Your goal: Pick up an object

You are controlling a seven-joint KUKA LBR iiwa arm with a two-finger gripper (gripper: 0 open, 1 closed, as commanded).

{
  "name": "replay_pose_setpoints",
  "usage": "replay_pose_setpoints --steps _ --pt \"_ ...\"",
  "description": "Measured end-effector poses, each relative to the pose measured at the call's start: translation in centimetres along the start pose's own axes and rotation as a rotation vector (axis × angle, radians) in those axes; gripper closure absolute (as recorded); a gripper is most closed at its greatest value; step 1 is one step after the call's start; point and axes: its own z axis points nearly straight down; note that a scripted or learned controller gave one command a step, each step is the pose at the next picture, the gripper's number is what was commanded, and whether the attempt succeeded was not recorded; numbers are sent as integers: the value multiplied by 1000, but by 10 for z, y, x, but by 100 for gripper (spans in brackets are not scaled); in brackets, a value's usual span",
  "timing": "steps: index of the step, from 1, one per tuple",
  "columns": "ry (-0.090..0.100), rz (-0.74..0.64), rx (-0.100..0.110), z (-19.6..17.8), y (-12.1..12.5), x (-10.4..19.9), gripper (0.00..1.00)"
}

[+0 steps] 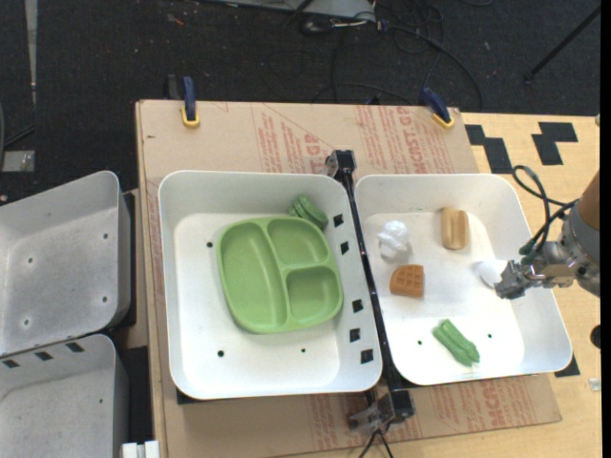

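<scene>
The right bin [544, 346] holds a tan bread roll [454, 228], a brown waffle piece [408, 281], a crumpled white object [393, 239] and a green pod-like piece [456, 342]. My gripper [511, 285] hangs low over the right bin's right side, reaching in from the right. A small white item [489, 273] lies right at its left tip; whether it is touched I cannot tell. The waffle is about a hand's width to the left of the gripper.
The left bin [191, 351] holds a green divided plate [282, 275], with a small green item [308, 210] at the plate's upper right edge. A black divider [361, 284] runs between the bins. White panels [57, 256] lie at far left.
</scene>
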Motion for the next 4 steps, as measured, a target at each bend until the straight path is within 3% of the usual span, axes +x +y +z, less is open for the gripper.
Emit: replay_pose_setpoints --steps 1,4 --pt "-1 -1 -2 -63 5 -1 100" --pt "2 -4 4 -54 88 134 100"
